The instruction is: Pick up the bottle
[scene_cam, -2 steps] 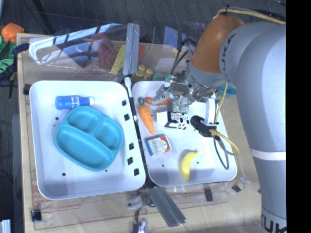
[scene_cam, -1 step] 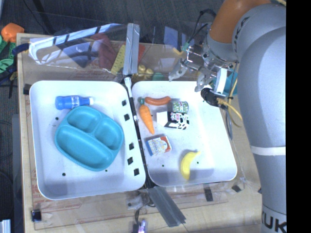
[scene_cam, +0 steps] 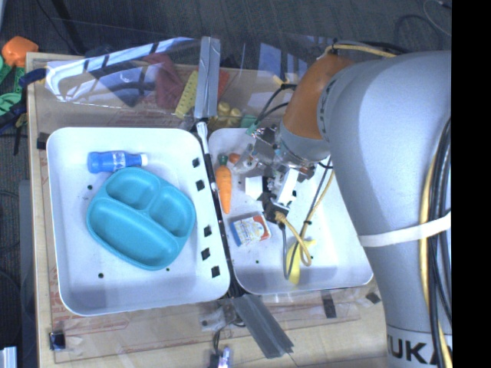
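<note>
The bottle [scene_cam: 116,160] is small and blue with a white cap. It lies on its side in the back-left part of the left bin [scene_cam: 61,228], cap pointing right. Just in front of it sits a blue divided plate [scene_cam: 142,217]. My gripper [scene_cam: 257,163] hangs over the back-left part of the right bin [scene_cam: 337,271], well to the right of the bottle and across the rim between the bins. Nothing shows between its fingers.
In the right bin an orange carrot [scene_cam: 223,188] lies along the left wall, close to the gripper. A small printed packet [scene_cam: 249,228] lies in front of it. Yellow toy pieces [scene_cam: 226,113] and clutter sit behind the bins.
</note>
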Controlling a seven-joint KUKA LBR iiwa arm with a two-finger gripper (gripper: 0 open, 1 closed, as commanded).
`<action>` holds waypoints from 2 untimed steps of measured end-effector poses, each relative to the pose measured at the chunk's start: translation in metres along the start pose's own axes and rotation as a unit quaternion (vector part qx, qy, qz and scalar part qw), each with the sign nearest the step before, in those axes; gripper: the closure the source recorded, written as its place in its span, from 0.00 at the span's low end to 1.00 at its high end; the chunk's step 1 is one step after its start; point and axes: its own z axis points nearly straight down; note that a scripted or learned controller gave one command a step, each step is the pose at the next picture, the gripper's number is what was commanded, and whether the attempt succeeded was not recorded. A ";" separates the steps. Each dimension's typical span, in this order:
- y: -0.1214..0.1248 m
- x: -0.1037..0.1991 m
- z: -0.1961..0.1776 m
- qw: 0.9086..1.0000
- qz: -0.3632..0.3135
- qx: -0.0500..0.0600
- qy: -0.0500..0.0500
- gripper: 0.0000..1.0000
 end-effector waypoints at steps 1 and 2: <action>-0.092 0.049 -0.075 0.998 0.059 0.010 -0.005 0.00; -0.132 0.125 -0.091 0.986 0.165 0.009 -0.007 0.00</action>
